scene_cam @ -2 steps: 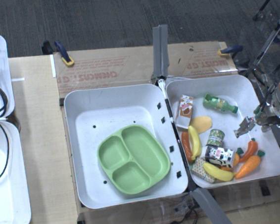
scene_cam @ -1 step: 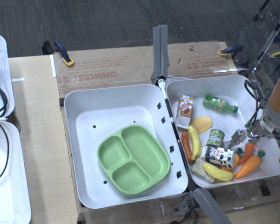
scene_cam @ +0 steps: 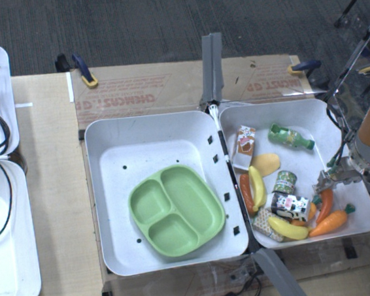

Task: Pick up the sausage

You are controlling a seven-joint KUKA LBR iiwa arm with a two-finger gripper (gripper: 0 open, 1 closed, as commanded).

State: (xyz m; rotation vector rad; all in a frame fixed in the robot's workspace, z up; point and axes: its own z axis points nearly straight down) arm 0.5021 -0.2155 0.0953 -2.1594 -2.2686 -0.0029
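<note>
The gripper (scene_cam: 324, 182) was seen low in the right bin (scene_cam: 319, 113), entering from the right, just above a carrot (scene_cam: 328, 222). The sausage (scene_cam: 246, 193) lay well to its left against the bin's left wall, beside a banana (scene_cam: 257, 186). A small can (scene_cam: 284, 182) stood between them. Far to its left, a green divided plate (scene_cam: 176, 210) rested in the left bin (scene_cam: 106, 152).

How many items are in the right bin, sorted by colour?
Yellow: 3, two bananas and a chip
Orange: 2 carrots
Green: 2, bottle, can
Red: 1 sausage
Other: 3, carton, cow-print carton, waffle
Total: 11
</note>
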